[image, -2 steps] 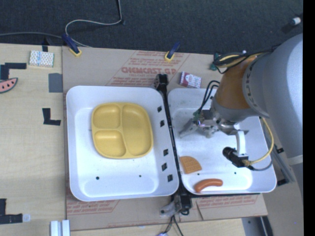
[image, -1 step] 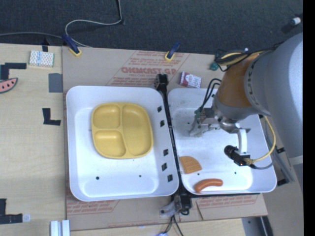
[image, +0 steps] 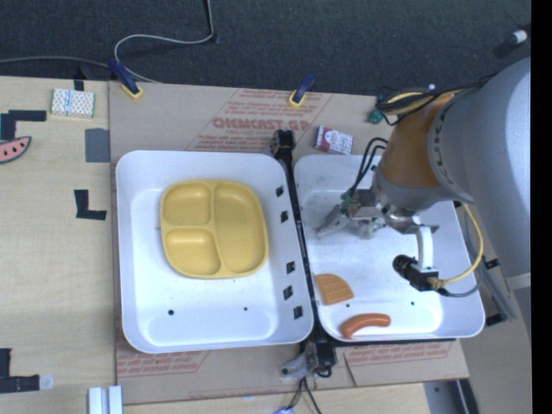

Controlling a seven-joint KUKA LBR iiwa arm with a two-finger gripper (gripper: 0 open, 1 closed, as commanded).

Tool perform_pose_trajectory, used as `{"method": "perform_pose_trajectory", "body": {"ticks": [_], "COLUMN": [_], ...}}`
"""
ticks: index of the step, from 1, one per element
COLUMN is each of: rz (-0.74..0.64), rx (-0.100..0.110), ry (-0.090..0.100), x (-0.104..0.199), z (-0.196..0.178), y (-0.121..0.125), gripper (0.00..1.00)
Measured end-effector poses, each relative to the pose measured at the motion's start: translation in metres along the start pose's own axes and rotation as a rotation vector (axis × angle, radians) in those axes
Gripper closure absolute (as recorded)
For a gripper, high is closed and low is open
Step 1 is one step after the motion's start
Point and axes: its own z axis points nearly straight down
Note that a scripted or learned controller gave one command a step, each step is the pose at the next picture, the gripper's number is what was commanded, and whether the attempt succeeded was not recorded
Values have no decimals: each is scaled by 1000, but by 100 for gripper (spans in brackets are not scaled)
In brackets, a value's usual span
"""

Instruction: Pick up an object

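We see the arm coming in from the right, wrist bent down over the right bin, with the gripper low in that bin's upper-left area near the divider. Fingers point left; we can't tell whether they're apart or together, nothing visibly between them. In the right bin: a tan waffle-like piece and an orange-red sausage near the front edge, both well apart from the gripper. In the left bin: a yellow divided plate, sitting flat. Both bins are side by side on the desk.
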Motion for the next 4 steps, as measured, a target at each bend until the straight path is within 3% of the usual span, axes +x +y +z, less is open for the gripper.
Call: {"method": "perform_pose_trajectory", "body": {"ticks": [1, 3, 4], "rz": [-1, -4, -4], "rx": [2, 5, 5], "ry": [2, 6, 6], "x": [1, 4, 4], "z": [-9, -27, -27], "y": [0, -1, -1], "gripper": [100, 100, 0]}}
